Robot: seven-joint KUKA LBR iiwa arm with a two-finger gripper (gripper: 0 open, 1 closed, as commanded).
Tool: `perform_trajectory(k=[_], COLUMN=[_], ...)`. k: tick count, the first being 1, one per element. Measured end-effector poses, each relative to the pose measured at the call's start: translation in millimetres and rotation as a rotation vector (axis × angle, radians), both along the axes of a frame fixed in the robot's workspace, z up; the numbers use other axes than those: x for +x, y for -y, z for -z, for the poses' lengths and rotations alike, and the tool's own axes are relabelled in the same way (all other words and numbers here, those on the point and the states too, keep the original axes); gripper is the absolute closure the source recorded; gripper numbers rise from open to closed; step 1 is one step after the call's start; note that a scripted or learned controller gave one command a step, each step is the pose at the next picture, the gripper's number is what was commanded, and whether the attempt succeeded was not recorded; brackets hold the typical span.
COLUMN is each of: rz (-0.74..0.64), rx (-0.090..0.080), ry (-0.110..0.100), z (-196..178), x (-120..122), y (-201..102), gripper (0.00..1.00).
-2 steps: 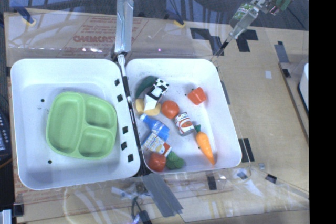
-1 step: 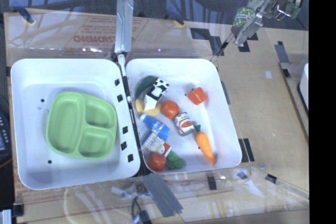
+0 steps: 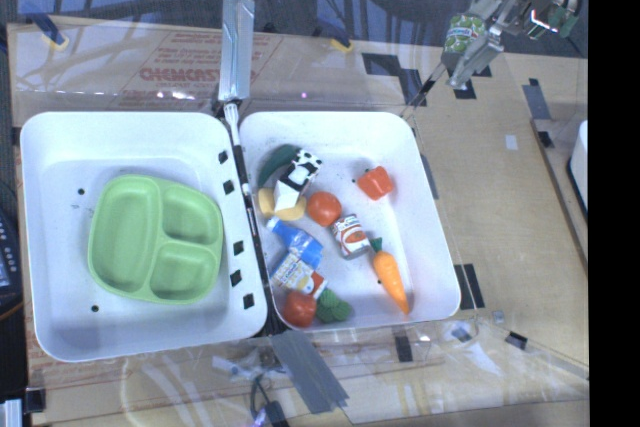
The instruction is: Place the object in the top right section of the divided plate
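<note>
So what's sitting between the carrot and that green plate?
In the camera view, between the carrot and the green plate lie a small can, a blue bottle, a carton and the bins' adjoining walls.

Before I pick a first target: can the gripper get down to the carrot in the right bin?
Probably yes. The carrot lies by itself near the right bin's right wall, nothing on top of it, only a small can close by. The gripper is up beyond the bin's far right corner.

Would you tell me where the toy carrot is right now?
The carrot lies in the right bin, near its lower right corner, just right of the small can.
</note>
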State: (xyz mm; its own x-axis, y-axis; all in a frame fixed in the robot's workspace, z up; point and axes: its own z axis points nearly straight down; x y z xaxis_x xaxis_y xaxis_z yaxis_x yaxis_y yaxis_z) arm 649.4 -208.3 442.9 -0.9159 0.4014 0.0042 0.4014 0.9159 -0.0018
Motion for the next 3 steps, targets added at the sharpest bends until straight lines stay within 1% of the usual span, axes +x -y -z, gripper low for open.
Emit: perform_trajectory(k=[1, 2, 3], rz=[-0.086, -0.115, -0.298], rx=[0.003, -0.002, -0.002], ry=[-0.006, 0.007, 0.01], z=[0.6, -1.1, -1.6], x=[-5.8, 0.1, 2.0], y=[-0.4, 0.4, -0.4], gripper=[0.0, 0.0, 0.0])
